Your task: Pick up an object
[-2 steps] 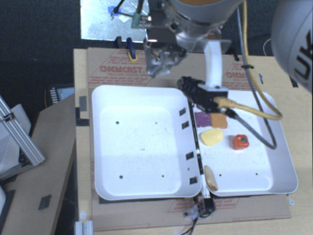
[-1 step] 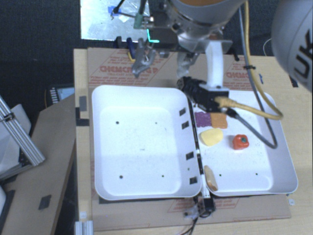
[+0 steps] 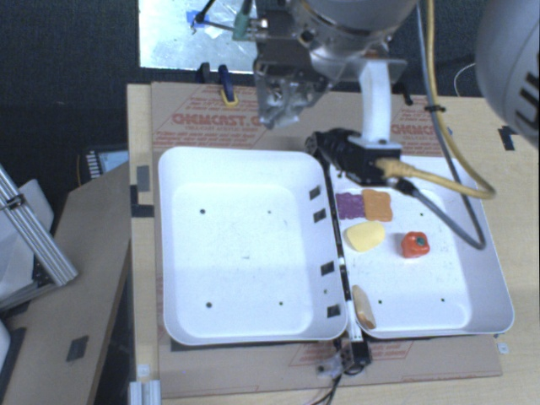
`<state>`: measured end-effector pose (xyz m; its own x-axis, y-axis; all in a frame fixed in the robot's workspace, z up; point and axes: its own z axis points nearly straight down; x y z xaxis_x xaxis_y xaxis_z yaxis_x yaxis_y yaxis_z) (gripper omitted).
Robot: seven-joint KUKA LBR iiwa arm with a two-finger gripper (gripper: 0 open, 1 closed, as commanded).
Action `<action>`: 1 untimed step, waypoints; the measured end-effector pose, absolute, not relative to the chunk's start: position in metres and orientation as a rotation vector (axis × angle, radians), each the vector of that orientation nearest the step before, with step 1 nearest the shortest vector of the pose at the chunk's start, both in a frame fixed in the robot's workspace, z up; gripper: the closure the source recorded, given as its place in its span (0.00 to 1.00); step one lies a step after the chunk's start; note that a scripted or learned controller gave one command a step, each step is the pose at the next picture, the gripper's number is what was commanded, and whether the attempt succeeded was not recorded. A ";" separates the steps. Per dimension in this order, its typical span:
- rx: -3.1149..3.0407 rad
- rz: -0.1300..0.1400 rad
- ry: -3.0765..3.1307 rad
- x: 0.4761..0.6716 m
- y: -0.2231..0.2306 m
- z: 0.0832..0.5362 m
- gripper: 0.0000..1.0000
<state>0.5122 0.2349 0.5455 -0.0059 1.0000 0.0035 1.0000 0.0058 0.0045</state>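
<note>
Several small objects lie in the right bin: a purple piece, an orange piece touching it, a pale yellow lump, and a red round object with a green top. A tan oblong item rests against the divider at the front. My gripper hangs high over the back edge of the left bin, well apart from all the objects. The arm's grey body hides the back part of the right bin.
A black fitting with a yellow cable and a grey cable crosses the back of the right bin. Blue and yellow clamps sit on the cardboard behind the left bin. An aluminium frame stands at the left.
</note>
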 end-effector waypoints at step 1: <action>2.211 0.012 2.230 0.512 0.235 0.557 1.00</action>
